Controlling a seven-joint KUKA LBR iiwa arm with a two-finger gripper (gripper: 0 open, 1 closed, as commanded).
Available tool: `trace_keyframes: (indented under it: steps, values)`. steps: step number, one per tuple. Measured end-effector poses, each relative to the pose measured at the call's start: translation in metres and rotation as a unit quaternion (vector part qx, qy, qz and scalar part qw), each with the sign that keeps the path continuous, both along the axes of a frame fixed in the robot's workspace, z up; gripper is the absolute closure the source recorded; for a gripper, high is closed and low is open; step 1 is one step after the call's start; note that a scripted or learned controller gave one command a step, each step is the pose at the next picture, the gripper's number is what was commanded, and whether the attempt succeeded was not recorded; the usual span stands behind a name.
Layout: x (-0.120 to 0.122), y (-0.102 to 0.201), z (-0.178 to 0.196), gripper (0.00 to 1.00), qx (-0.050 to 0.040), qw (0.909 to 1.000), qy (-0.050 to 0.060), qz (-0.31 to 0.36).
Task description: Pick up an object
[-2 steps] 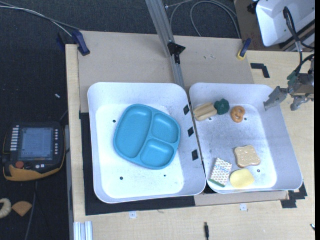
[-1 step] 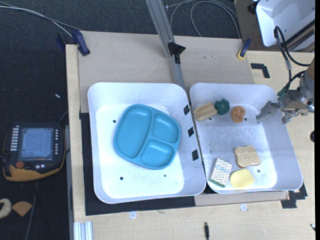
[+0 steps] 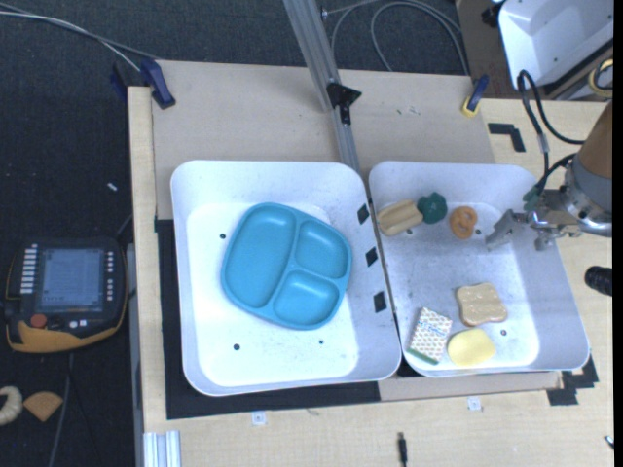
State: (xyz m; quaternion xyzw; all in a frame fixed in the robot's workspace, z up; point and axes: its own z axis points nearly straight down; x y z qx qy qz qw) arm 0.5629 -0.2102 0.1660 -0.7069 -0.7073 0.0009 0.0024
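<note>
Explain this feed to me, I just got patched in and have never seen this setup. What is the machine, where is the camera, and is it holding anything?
The camera is fixed above a wooden bench, looking down at a slant. Two shallow white bins sit side by side. The left bin holds a blue divided plate with three compartments. The right bin holds small toy foods: a tan bread roll, a dark green piece touching it, an orange donut-like ring, a toast slice, a yellow lump and a patterned green-edged sponge.

The machine is a robot arm reaching in from the right. Its two-finger gripper hangs over the right bin's upper right part, near the ring. Nothing is visible between its fingers, so it holds nothing. To the left of the bench lies a handheld control pendant.
</note>
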Motion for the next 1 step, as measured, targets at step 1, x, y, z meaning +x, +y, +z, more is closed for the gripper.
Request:
trace_keyframes:
  steps: [1]
  values:
    - [0.0031,0.001,-0.0411,0.0,-0.0005,1.0,-0.001,0.0]
